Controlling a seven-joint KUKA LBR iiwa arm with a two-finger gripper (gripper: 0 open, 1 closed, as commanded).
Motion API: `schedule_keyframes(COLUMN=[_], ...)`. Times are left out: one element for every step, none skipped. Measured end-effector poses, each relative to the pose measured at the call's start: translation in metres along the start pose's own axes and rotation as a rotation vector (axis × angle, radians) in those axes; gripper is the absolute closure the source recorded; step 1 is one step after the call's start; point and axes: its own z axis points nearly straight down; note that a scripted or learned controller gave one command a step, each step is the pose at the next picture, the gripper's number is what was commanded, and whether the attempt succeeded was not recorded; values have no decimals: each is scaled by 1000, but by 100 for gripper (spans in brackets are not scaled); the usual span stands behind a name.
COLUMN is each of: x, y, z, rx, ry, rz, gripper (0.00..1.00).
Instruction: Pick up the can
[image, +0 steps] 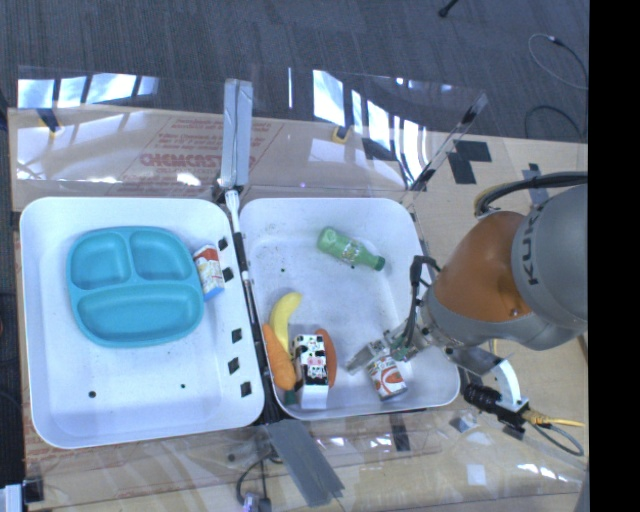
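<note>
A small red and white can (388, 378) lies on its side near the front right corner of the right bin (300, 215). My gripper (383, 352) hangs just above and behind it, at the end of the grey arm with the orange band (478, 282) reaching in from the right. The gripper's tip is very close to the can's top, and I cannot tell whether they touch. A second small red and white container (208, 270) stands in the left bin (130, 400), against the right side of a blue divided plate (133, 285).
In the right bin a green bottle (350, 250) lies at the back. A banana (284, 314), a carrot (279, 357) and a cow-patterned carton (313, 362) crowd the front left. The bin's right wall (430, 330) is close to the gripper.
</note>
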Motion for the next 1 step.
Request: schedule_keyframes(x=[-1], y=[0], z=[-7], rx=[3], ry=[3], rz=[-3], gripper=[100])
